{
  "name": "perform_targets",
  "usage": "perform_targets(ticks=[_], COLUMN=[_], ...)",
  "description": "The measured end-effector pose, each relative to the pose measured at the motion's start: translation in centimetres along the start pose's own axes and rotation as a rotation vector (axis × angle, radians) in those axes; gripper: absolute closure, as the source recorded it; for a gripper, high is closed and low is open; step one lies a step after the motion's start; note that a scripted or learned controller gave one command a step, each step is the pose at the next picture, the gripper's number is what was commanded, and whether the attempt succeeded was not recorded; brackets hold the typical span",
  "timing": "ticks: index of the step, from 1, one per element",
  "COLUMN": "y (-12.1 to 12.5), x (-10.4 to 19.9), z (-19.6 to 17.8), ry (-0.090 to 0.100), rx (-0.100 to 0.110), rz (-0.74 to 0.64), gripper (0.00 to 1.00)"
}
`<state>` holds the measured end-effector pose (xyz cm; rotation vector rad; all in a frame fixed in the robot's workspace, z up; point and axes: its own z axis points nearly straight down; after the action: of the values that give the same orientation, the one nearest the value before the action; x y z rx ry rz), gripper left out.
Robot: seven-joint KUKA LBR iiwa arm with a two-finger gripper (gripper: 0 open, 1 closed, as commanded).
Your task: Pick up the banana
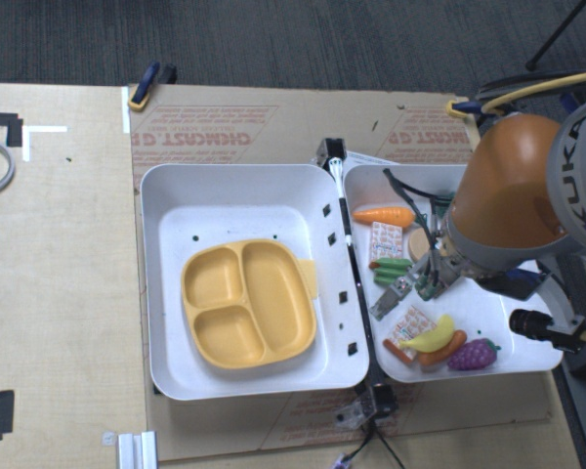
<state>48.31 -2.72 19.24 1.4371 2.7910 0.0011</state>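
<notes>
Banana [429, 337], we see, lies near the front of the right bin [527, 358], resting against an orange-red sausage [432, 356], with a purple bunch of grapes [472, 355] just beside it and a small printed packet [408, 324] touching its left end. Our gripper [402, 291] hangs over the bin's left part, a little behind the banana and apart from it, nothing between its parted fingers. Farther back lie a carrot [383, 216] and green beans [391, 267]; the left bin [166, 262] holds a yellow divided plate [248, 303].
</notes>
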Motion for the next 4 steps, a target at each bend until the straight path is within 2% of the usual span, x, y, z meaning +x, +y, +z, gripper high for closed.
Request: perform_targets(ticks=[1,2,3,4], y=[-3.2,-5.1,-4.7,-3.4], x=[-3.7,-6.2,-5.8,-6.3], z=[0.0,9.9,7.7,8.4], ry=[0.001,0.003,-0.001,0.000], rx=[0.000,0.001,-0.001,0.000], rz=[-0.229,-0.361,-0.595,-0.639], gripper=[0.00,0.00,0.00,0.00])
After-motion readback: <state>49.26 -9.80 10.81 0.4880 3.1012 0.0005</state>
